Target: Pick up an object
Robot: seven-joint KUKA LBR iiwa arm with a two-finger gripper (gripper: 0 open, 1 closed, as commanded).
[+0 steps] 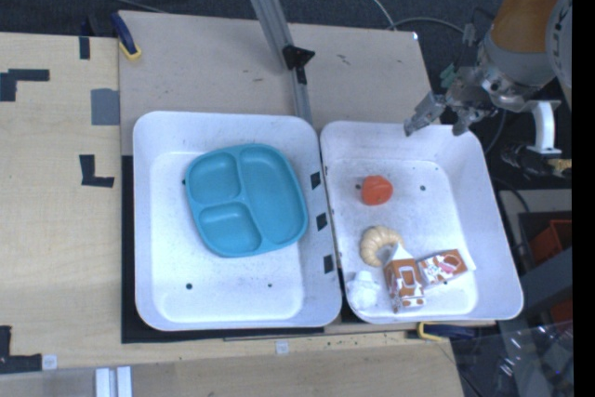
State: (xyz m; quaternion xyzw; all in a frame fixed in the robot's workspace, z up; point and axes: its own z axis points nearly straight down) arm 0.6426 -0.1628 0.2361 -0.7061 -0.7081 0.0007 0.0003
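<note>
Two white bins are sitting side by side; in the right bin (462, 165) the carton (423, 277), croissant (379, 244) and orange ball (376, 191) are lying below-left of the gripper (435, 121), which is hovering open-fingered, carrying nothing, over that bin's top rim.

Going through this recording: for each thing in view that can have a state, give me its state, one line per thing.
pincer: fingers apart, nothing between them, above the right bin's far rim.
blue divided plate: lying flat in the left bin, compartments bare.
orange round object: resting on the right bin floor, apart from the rest.
croissant: lying on the floor, next to the carton.
red and white carton: lying flat, looks crumpled.
</note>
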